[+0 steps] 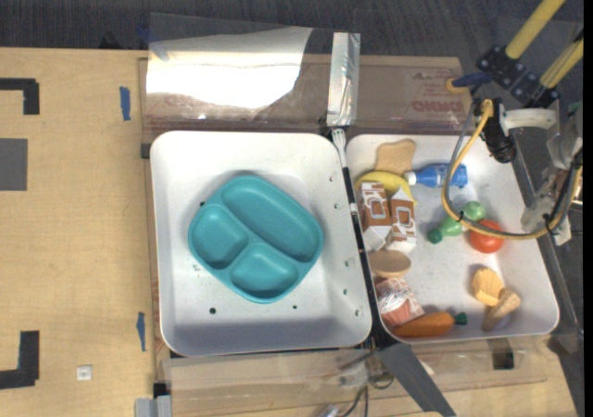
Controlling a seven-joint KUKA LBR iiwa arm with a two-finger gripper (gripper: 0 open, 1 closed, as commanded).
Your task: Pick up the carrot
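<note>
The carrot (428, 323) is orange with a small green tip at its right end. It lies flat along the front wall of the right bin (530, 262), near the front left corner. A red-and-white packet (398, 299) touches it from behind on the left. Nothing grips or covers the carrot.
The right bin also holds a brown-and-white carton (387, 207), a banana (384, 182), a blue bottle (435, 175), a green piece (454, 222), a red tomato (485, 236) and a yellow-tan toy (491, 287). A yellow cable (454, 188) loops over them. A teal divided plate (257, 235) sits in the left bin.
</note>
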